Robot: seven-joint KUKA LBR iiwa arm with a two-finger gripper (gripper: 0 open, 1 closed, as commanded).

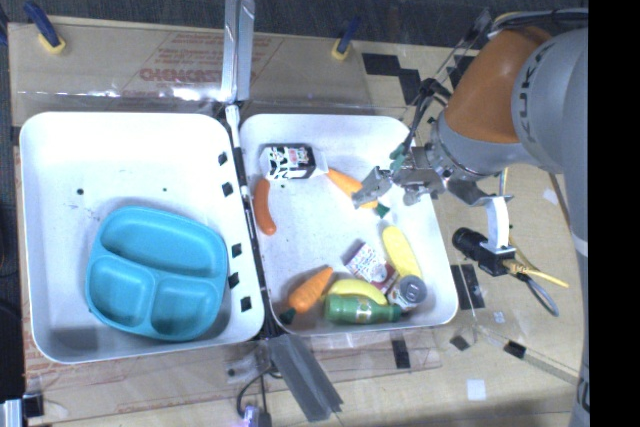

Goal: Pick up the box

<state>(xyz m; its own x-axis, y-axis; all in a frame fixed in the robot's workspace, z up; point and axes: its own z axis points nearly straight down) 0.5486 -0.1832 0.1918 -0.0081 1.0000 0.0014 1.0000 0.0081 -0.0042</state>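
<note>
A cardboard-covered bench [120,55] is seen bearing two white bins. In the left bin [60,155] a blue divided tray [155,270] is laid. In the right bin [330,130], a black-and-white box [288,161] is found at the upper left, with a sausage [264,206] just below it. Two carrots [345,182] [309,288], a small red-and-white packet [367,262], a yellow corn cob [401,251], a green bottle [362,311] and a can [409,291] are scattered further right. The gripper [378,189] is held above the right side, well apart from the box; whether it is released or clenched cannot be told.

Glossy, perhaps plastic blue tray [155,270]
</note>
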